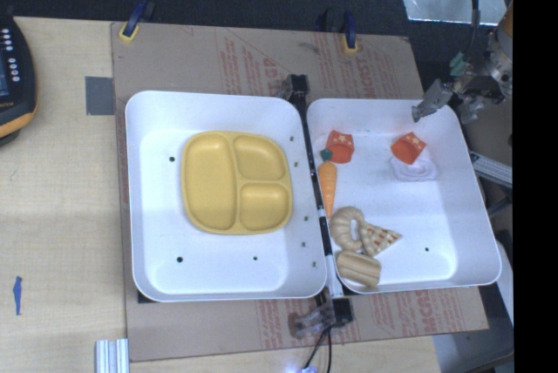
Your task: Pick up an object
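You are at the very start of the pick: the gripper (433, 104) hangs over the upper right corner of the right bin (453, 271) and nothing sits between its fingers. From this slanted view you cannot tell whether they stand apart or together, so check that before you commit.

Closest to the gripper, just below and slightly left of it, lies a red block (408, 147) resting on a pale clear piece (415, 168). Further left of the gripper, near the divider, a second red block (340, 146) sits touching the top of a carrot (327, 186). Well below and left of the gripper you have a cluster touching one another: a pretzel (348, 227), a wedge (381, 236) and a bread roll (358, 268). The yellow tray (235, 182) lies far left, in the left bin (157, 275).

Your likeliest target is the near red block. The next move calls for a short shift down and left, then a straight descent with the fingers spread to straddle it. Judge the height with care; the clear piece under it may slide or come up with it.
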Robot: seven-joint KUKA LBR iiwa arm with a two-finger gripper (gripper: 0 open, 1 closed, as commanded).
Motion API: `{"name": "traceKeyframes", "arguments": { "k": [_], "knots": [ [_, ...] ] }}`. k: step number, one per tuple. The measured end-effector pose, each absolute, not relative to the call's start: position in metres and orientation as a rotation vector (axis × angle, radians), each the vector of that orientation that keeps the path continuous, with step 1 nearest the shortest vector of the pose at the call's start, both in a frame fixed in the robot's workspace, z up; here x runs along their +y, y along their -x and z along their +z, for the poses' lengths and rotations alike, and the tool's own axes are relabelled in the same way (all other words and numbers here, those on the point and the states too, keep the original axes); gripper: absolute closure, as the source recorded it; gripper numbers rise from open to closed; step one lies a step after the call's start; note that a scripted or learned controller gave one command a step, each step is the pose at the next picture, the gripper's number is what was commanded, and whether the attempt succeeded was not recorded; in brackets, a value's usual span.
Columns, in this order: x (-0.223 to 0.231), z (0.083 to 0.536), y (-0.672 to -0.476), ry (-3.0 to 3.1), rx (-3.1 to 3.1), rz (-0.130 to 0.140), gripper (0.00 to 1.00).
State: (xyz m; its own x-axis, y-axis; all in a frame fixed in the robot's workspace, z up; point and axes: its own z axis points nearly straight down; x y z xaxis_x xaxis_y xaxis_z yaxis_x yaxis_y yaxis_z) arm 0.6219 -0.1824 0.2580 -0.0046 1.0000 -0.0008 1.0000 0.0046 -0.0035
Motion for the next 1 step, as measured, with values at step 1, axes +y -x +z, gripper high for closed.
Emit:
{"name": "traceKeyframes", "arguments": {
  "k": [1],
  "knots": [
    [-0.1947, 0.0842, -0.633, 2.21, -2.223, 0.011, 0.0]
  ]
}}
